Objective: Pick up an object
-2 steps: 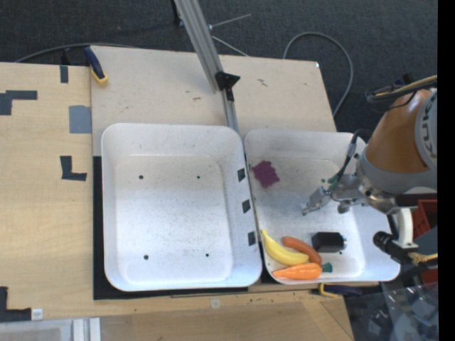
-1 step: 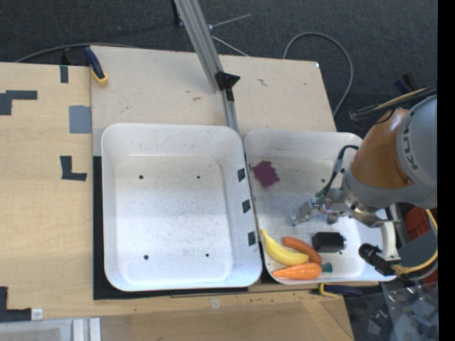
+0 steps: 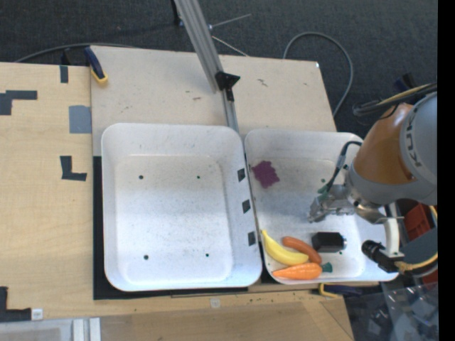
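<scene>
Gripper (image 3: 321, 208) of mine hangs low in the right white bin (image 3: 298, 142) — grip state I cannot tell — just above the small black block (image 3: 328, 241), likely my target.

Grey arm (image 3: 425, 137) with an orange band (image 3: 380, 151) (a dark cable alongside).

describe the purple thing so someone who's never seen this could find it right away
Start at the right-hand bin of the two white ones and look toward its upper left part. The purple thing lies flat there on the bin floor by itself, apart from the banana, carrots and black block clustered along the near edge. It is the only purple item.
</scene>
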